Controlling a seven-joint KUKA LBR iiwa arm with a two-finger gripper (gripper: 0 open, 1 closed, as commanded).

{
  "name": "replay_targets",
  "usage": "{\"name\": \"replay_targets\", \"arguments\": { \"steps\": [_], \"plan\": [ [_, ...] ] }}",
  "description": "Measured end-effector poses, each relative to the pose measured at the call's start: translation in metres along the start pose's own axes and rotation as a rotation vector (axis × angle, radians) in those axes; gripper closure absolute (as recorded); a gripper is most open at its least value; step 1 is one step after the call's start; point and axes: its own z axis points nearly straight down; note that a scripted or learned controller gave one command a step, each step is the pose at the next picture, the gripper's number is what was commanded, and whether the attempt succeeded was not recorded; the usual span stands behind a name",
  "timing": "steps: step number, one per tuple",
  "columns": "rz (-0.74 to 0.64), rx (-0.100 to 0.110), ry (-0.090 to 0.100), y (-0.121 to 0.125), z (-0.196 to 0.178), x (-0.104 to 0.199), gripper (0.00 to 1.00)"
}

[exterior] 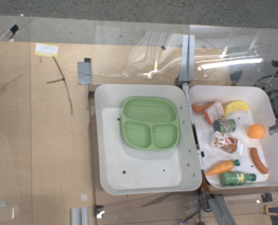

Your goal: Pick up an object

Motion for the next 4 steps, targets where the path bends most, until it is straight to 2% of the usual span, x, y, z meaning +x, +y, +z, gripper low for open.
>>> {"name": "replay_targets", "arguments": {
  "steps": [1,2,3,4],
  "plan": [
    [-0.021,0.002,0.0,-0.021,0.062,-0.025,0.0],
    [-0.076,0.002,0.001,-0.013,0.189,-0.001,0.0],
    [-0.091,0.0,0.002,0.062,0.188,0.079,0.0],
    [-0.109,0.055,0.01,0.141,0.194,0.104,0.0]
  ]
}}
